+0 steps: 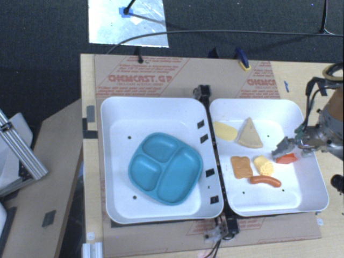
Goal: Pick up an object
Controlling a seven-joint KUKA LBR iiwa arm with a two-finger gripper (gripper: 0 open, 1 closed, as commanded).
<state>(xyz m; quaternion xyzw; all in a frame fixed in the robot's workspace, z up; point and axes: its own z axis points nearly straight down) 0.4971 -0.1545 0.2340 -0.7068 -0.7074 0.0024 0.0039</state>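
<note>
Pincer over red piece in right bin.

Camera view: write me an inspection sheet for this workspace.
Surface: bench bearing left bin and right bin.
Job's things: in the right bin, yellow piece, tan wedge, orange slab, corn, sausage, red piece.
Clutter: blue divided plate in the left bin.
Grippers: gripper low beside the red piece.
Cables: black cable behind the bench.
Surroundings: foil sheet on dark floor.
</note>
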